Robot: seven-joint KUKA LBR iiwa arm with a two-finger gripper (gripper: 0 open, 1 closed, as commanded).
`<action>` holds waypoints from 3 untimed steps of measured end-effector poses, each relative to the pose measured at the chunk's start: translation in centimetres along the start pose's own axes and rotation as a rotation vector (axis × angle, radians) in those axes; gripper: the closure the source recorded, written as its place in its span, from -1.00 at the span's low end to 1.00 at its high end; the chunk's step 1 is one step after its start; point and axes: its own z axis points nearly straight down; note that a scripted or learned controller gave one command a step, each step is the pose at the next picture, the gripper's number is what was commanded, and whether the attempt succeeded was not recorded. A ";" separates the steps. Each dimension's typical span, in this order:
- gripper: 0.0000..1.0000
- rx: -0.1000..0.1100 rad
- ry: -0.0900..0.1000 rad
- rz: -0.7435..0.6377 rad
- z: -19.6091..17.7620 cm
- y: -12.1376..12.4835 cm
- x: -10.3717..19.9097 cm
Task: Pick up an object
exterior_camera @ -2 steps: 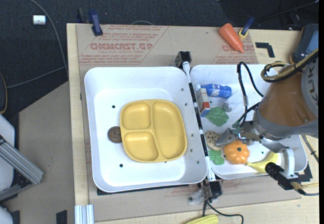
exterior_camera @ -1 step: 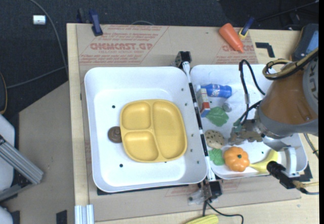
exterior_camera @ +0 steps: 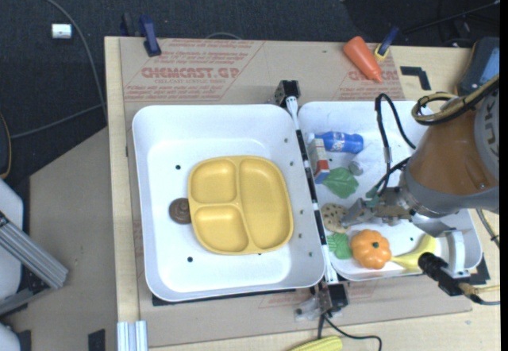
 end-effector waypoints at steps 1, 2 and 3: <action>-1.00 0.000 0.000 -0.002 2.1 7.4 -1.9; -1.00 0.001 0.001 -0.003 2.2 14.6 0.3; -1.00 0.025 0.001 -0.003 2.6 17.7 1.1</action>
